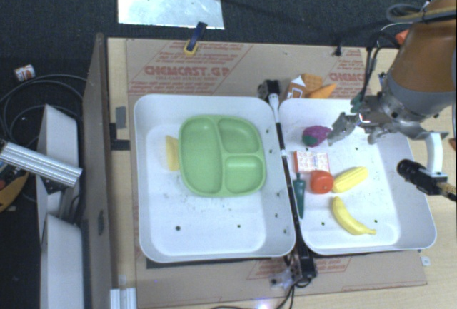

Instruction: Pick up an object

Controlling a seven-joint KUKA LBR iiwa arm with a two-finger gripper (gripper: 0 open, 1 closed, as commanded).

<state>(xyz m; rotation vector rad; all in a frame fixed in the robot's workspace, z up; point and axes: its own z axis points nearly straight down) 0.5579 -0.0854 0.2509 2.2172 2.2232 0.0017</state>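
Observation:
In the right bin (407, 222) lie a purple fruit (316, 135), a white and red packet (312, 160), a red tomato (321, 182), a yellow lemon-like piece (350, 178), a banana (351, 218) and a dark green pepper (299, 196). My gripper (360, 130) hangs over the back of this bin, just right of the purple fruit. Its fingers stand open with nothing between them. The grey and orange arm (425, 65) covers the bin's far right corner.
The left bin (153, 229) holds a green divided plate (220, 156) and a yellow piece (171, 153) beside it. Behind the bins, an orange carrot (323, 91) and a small box (296, 89) rest on the cardboard. A black part (421, 177) juts over the right bin's edge.

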